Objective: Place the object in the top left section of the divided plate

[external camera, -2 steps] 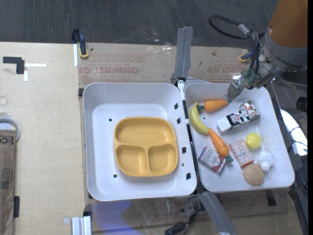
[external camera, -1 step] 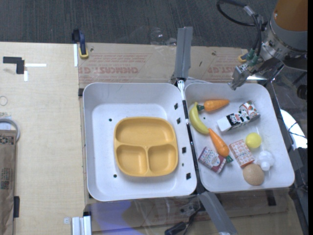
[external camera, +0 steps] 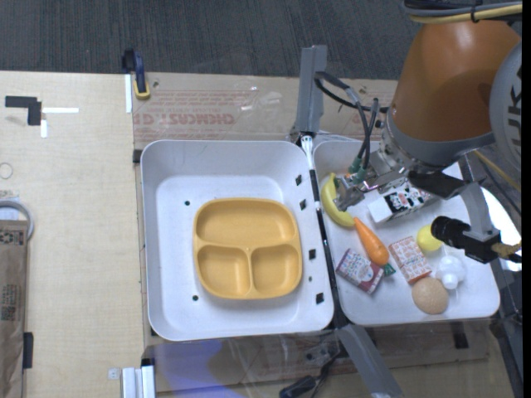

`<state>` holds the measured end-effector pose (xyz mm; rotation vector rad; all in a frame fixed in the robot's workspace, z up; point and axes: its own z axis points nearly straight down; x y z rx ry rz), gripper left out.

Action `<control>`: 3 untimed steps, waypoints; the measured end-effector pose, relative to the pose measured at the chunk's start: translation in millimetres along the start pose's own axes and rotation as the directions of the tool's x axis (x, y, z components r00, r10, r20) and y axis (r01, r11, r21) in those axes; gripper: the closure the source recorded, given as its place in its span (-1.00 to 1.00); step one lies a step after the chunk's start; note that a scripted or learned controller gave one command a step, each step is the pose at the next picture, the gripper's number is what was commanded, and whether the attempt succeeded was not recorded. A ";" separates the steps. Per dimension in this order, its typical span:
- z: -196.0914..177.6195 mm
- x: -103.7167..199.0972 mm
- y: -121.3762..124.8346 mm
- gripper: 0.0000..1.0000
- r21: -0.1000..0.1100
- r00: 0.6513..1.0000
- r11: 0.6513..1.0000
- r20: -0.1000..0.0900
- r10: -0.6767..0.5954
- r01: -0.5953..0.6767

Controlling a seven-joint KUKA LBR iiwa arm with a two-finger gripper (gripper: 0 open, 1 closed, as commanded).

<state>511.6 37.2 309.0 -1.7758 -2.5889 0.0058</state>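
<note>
My gripper (external camera: 348,191) sits low in right bin (external camera: 477,305), over banana (external camera: 333,204); jaw state can't tell, nothing visibly held. Carrot (external camera: 372,240), small cartons, egg (external camera: 430,295) nearby. Yellow divided plate (external camera: 247,247) in left bin (external camera: 166,222), sections bare.

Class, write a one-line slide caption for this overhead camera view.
The arm's hand hovers over a banana in the right bin; the yellow divided plate waits in the left bin.
</note>
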 end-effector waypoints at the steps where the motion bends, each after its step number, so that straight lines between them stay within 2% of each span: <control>1: 45.4 -37.6 40.1 1.00 -0.002 0.991 0.991 0.000 -0.133 0.133; 2: 47.1 -39.4 91.3 1.00 -0.003 0.993 0.993 0.001 -0.119 0.119; 3: 54.5 -64.4 129.3 1.00 -0.004 0.881 0.881 0.004 -0.473 0.473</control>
